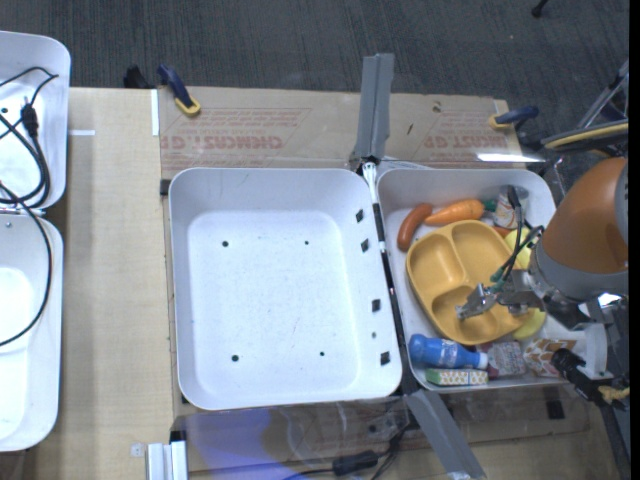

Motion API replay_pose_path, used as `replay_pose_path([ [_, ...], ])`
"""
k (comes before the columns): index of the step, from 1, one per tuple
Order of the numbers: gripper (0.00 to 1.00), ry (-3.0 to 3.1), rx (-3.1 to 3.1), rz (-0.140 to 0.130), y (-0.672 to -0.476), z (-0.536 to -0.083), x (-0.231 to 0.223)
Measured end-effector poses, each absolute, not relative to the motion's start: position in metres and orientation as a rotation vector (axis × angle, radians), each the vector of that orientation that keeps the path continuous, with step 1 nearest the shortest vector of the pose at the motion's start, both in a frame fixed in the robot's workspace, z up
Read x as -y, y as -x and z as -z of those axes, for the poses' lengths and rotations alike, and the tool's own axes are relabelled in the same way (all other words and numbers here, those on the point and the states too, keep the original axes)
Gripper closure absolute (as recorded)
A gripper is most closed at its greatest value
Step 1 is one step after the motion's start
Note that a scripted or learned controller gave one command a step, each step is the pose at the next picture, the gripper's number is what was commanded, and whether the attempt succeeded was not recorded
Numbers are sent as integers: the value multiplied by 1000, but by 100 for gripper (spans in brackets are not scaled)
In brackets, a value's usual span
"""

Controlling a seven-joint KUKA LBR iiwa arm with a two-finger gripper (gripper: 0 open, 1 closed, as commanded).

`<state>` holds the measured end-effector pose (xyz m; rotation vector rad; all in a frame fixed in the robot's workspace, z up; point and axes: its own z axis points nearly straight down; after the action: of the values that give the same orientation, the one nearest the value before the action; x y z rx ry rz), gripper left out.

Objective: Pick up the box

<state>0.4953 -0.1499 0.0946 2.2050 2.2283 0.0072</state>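
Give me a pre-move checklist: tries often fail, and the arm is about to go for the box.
1. Box found: ok. The box lies at the right bin's near edge.
2. Gripper above box: not ok. The gripper is over the yellow plate.
3. Box held: not ok. It lies apart from the gripper.
4. Room around box: cannot tell. The blue bottle lies right beside it, perhaps touching.

Two white bins, one yellow divided plate, one carrot, one sausage, one blue bottle.
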Motion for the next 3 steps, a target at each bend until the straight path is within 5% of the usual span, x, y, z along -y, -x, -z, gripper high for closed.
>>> replay_pose_path([
  [1, 0, -2213, -2223, 0, -534, -205, 201],
  [2, 0, -2562, -1819, 4, -497, -97, 192],
  [3, 0, -2542, -1840, 0, -479, -263, 213],
])
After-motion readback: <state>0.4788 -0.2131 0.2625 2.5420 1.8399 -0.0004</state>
